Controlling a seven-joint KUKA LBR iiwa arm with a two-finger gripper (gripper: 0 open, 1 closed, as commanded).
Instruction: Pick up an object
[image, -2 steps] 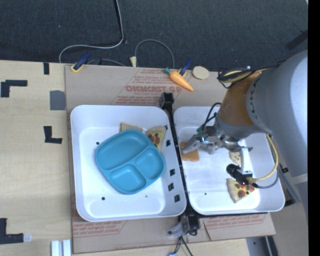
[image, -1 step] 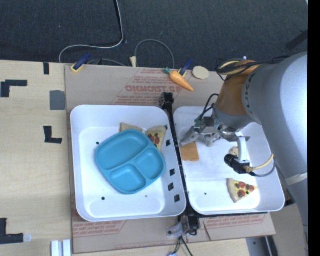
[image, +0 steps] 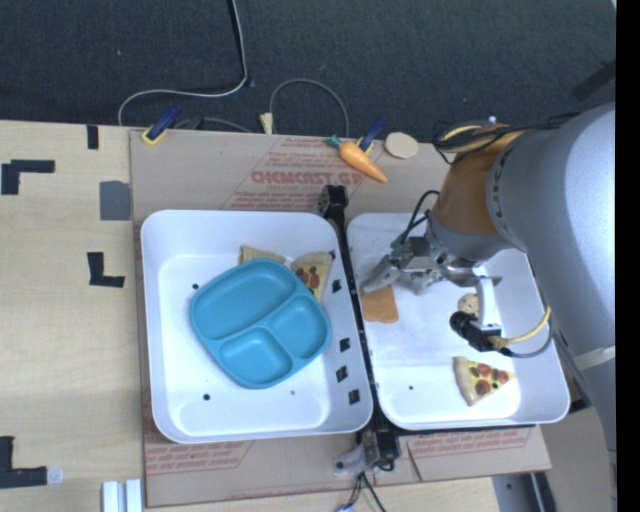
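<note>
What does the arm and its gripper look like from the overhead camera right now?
The arm is a thick, rounded, light grey body with an orange band above the wrist. Below the band sits a grey metal wrist section, and the gripper is silvery metal. Thin dark and yellowish cables loop around the wrist, with a black and white fitting beside them.

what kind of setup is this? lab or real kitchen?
Likely a robot lab bench, not a kitchen: two shallow white bins on printed cardboard, toy food like the plastic pizza slice and orange toy carrot, and loose cables behind.
</note>
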